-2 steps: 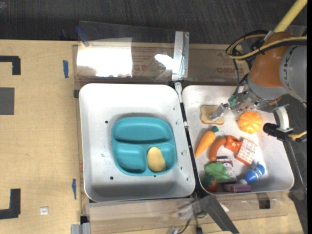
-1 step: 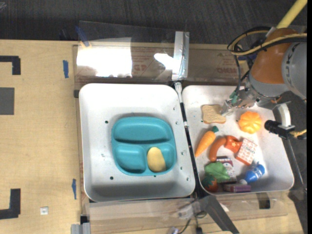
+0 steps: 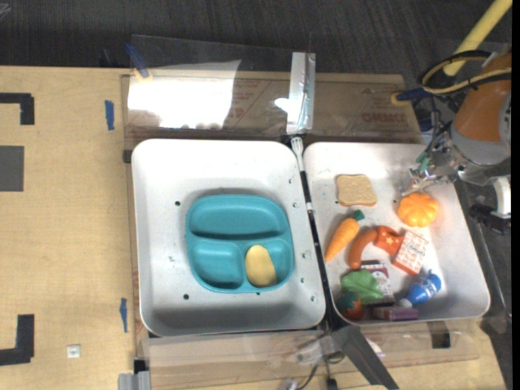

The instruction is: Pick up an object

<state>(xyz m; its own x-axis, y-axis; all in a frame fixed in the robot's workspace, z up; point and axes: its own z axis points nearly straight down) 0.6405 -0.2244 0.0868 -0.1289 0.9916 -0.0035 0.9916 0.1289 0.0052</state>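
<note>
Grey arm with orange band [image 3: 486, 114] reaches in at far right; its metal claw [image 3: 424, 173] hangs over the far right corner of the right white plastic bin [image 3: 479, 287], just above and touching-close to the small orange plastic pumpkin [image 3: 418, 209]. Cannot tell how the claw is set; too small and cluttered there. Nothing visibly held.

Likely target, as a judgement: the pumpkin, since it lies right under the claw.

Other items in the right bin:
- tan flat toast slice [image 3: 356, 190], matte, far middle
- orange tapered plastic carrot [image 3: 342, 236], smooth
- red-orange glossy sausage-like toy [image 3: 362, 247], beside the carrot
- red and white printed small carton [image 3: 411, 252]
- green leafy plastic toy [image 3: 362, 283], near edge
- blue rounded toy [image 3: 425, 288], near right corner

Left white bin [image 3: 158, 242] holds a teal divided plastic tray [image 3: 231, 218] with a yellow smooth potato-shaped toy [image 3: 260, 265] in its near right compartment.

Risks:
- pumpkin is round, ribbed, slick, so it could squirt out sideways if the grip lands off centre.
- claw sits near the bin wall, so it could clip the rim on descent.
- near-side pile is packed tight; a grasp there could catch two items or nudge neighbours.

Light plywood counter [image 3: 57, 218] left of the bins.
</note>
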